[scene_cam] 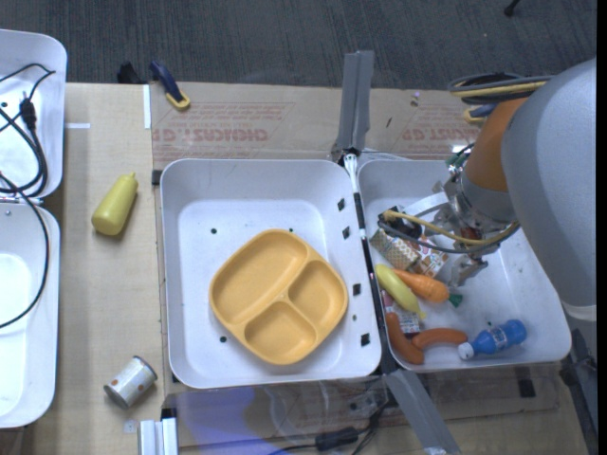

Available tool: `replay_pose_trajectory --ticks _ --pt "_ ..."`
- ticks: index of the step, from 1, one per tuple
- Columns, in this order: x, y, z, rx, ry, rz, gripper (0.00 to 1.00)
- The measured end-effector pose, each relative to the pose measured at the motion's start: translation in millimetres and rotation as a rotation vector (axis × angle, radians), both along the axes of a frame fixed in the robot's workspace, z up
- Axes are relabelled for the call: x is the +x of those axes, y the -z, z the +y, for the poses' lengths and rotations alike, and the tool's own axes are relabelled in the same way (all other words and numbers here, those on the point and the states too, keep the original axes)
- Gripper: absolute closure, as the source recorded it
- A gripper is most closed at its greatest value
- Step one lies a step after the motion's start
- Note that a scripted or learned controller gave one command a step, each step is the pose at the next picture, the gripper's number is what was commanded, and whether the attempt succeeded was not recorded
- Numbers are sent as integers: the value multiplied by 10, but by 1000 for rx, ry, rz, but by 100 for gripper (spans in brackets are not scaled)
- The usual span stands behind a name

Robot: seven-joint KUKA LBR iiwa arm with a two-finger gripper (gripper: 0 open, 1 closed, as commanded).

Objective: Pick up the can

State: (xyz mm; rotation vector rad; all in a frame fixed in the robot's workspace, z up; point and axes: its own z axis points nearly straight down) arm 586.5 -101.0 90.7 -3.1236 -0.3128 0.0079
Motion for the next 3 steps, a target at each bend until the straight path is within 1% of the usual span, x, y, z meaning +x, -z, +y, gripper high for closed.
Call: replay_pose_trajectory --ticks 1,2,3 --pt "-74 -2 -5 0 4 0 0" --pt "74 -1002 183 -2 -4 -1 0" --pt "549 -4 60 -2 -131 -2 0"
